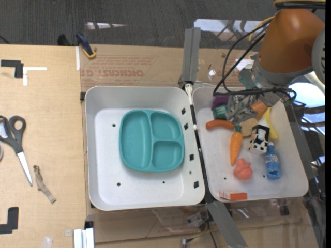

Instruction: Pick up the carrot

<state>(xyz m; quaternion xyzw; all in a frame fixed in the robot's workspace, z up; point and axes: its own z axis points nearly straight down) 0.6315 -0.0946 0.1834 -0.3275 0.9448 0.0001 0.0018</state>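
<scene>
- While the grey arm with its orange band (290, 32) reaches in from the right, the end effector (239, 110) hangs low over the far part of the right bin (295, 190); I cannot tell how it is set.
- Just beside it lie a purple and green toy (221, 105) on the left and an orange sausage-shaped toy (219, 124) in front.
- The carrot (236, 144) lies on the bin floor just nearer than the end effector, green top pointing towards it, tip pointing to the near side; nothing grips it.
- Right of the carrot stand a black-and-white cow figure (259, 138) and a blue bottle (272, 162); a pink toy (243, 169) sits just below the carrot's tip.
- The left bin (98, 180) holds a teal divided plate (152, 140).
- Scissors (15, 143) lie on the wooden worktop (41, 200) well to the left.
</scene>
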